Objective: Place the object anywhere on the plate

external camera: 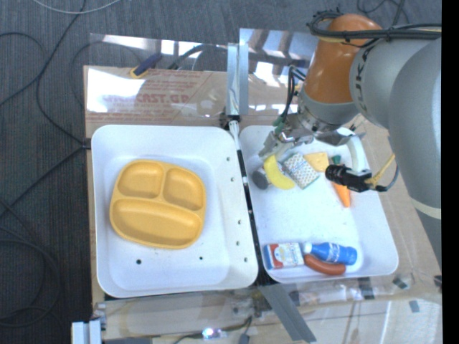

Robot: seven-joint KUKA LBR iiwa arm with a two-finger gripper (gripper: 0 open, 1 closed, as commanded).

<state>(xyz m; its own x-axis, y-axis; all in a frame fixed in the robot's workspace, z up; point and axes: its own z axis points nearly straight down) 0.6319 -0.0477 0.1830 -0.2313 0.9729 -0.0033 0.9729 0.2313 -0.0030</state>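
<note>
Inside the left bin (107, 264) sits a yellow plate (158, 203); toy foods (310, 255) fill the right bin (373, 253).

Robotics lab; bench bins (172, 274), loose cables (29, 213) (carpeted floor).

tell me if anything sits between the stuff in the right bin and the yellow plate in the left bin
Only the two bins' adjoining walls lie between them. The yellow plate sits alone in the left bin, its compartments bare. The gripper hovers over the yellow round piece.
</note>
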